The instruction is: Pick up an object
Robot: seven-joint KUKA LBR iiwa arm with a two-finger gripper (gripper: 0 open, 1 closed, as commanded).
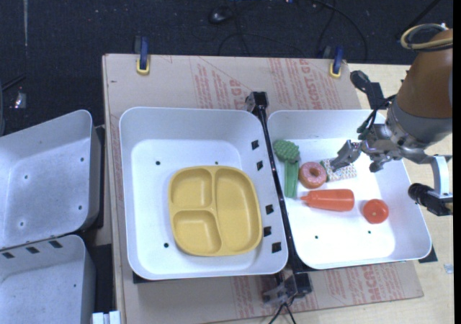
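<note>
A pale wooden bench [187,81] printed with red lettering sits on a dark speckled floor [65,13]; two yellow clamps [143,63] grip its far edge, black cables [317,6] trail behind, and spare white bins [43,171] lie left

Divided plate [215,211] in left bin [137,193]; toy foods [330,200] in right bin [403,236].

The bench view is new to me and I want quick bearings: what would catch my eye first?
A yellow divided plate sits alone in the left bin. The right bin holds a green toy, pink donut, orange carrot and red tomato, with the gripper hanging above its upper part.
</note>
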